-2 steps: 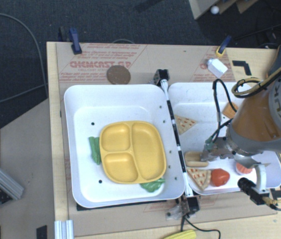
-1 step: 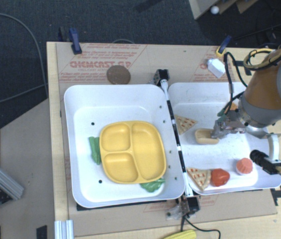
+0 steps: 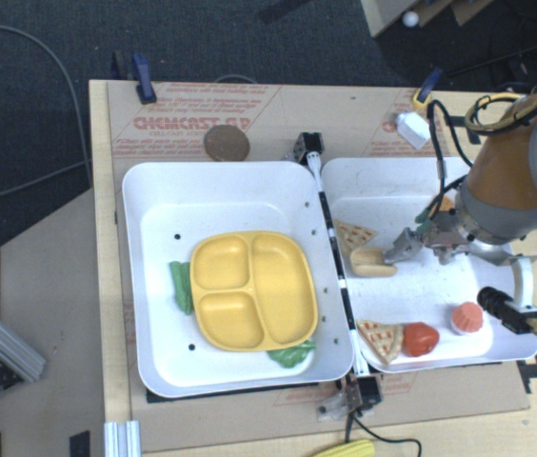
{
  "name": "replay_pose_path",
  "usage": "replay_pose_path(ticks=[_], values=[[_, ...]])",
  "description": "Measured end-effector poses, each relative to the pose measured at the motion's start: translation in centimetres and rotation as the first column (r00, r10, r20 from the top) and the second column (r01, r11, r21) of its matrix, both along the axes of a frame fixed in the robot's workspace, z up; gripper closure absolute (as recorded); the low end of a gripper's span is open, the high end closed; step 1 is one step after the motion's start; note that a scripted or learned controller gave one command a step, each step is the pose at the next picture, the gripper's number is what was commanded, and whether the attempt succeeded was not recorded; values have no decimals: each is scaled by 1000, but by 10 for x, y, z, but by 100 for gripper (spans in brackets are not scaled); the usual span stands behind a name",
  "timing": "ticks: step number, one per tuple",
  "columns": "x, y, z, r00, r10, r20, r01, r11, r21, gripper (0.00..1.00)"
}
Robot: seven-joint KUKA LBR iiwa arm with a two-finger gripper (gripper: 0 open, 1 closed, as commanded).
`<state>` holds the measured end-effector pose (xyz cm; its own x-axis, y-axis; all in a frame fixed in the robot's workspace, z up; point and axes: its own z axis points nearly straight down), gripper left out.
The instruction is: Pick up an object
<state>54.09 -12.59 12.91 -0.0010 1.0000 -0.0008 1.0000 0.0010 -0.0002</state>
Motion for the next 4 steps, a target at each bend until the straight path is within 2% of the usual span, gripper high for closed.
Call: replay_pose_path(ticks=[1,2,3,4], values=[[4,31,-43,1000,0,2,0,1000,1,0],[-61,19,-43,1000,-2,3,2,1000,0,0],[53,-32,30,1000,-1,4,1,1000,-1,0],[15,24,6,1000,1,-2,-1,1000,3,0]])
